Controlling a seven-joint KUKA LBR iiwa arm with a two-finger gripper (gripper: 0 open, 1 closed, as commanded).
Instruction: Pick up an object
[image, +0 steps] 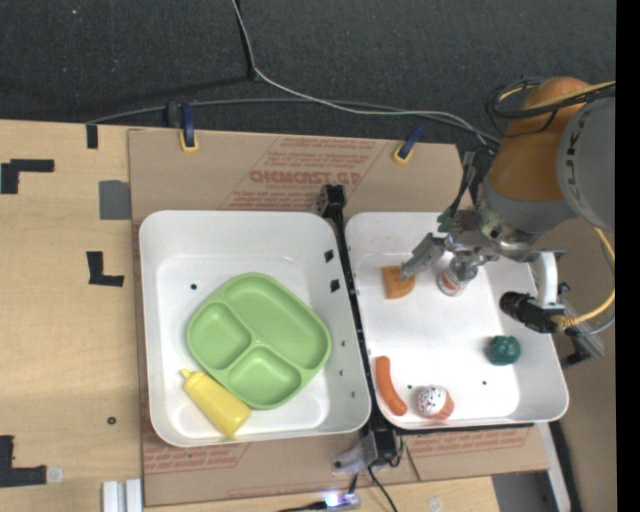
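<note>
The tool (435, 262) is seen spread open, nothing grasped, in the right bin (520, 405), one finger just right of the orange block (399, 283). The block should be straddled squarely by both fingers before closing, with the small can (453, 283) beside it kept clear.

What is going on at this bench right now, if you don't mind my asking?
A robot arm reaches into the right bin, its gripper low beside an orange block. A hot dog, a speckled ball and a green lump lie nearby. The left bin holds a green divided plate and a yellow bottle.
</note>
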